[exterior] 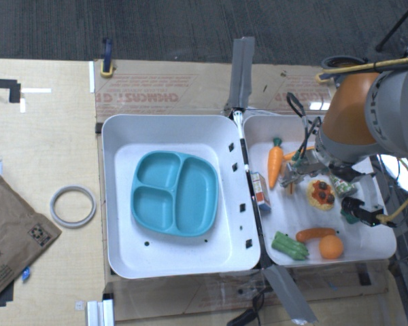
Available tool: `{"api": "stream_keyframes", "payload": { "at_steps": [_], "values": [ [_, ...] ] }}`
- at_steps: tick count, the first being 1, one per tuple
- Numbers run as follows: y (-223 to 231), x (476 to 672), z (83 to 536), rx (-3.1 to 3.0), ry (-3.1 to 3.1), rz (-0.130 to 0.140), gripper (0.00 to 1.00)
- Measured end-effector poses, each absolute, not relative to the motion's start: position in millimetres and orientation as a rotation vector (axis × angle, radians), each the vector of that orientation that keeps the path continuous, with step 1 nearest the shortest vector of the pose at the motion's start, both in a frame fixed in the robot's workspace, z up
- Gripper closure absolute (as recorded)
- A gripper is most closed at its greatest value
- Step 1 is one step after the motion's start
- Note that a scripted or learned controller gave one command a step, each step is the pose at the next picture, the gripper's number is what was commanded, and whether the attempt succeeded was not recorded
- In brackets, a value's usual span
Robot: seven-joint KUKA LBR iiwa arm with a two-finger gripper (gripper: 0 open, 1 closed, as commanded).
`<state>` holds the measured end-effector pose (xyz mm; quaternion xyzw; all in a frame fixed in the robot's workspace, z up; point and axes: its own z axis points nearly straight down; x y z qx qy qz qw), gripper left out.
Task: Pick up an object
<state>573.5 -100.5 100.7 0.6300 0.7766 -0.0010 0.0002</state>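
Note:
The right bin point(294, 210) holds several toy foods. An orange carrot point(275, 165) lies near its left wall, with a small printed box point(260, 192) beside that wall. A round tart with red topping point(321, 194) sits in the middle. Along the front lie a green vegetable point(290, 246), a red sausage point(315, 234) and an orange ball point(331, 247). My gripper point(294, 176) is low in this bin, between the carrot and the tart, close to the carrot's lower end. Nothing is seen held in it.
The left bin point(115, 202) holds a blue divided plate point(175, 193). A grey divider point(242, 80) rises between the bins at the back. On the bench to the left lie a tape ring point(73, 205) and a cardboard box point(10, 233). The arm's bulk point(357, 114) overhangs the right bin's back right.

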Motion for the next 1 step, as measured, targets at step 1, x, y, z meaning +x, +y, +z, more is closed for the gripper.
{"api": "stream_keyframes", "payload": {
  "at_steps": [1],
  "values": [
    [-52.5,593.2,191.3,2.088,2.347,-0.003,1.00]
  ]
}}
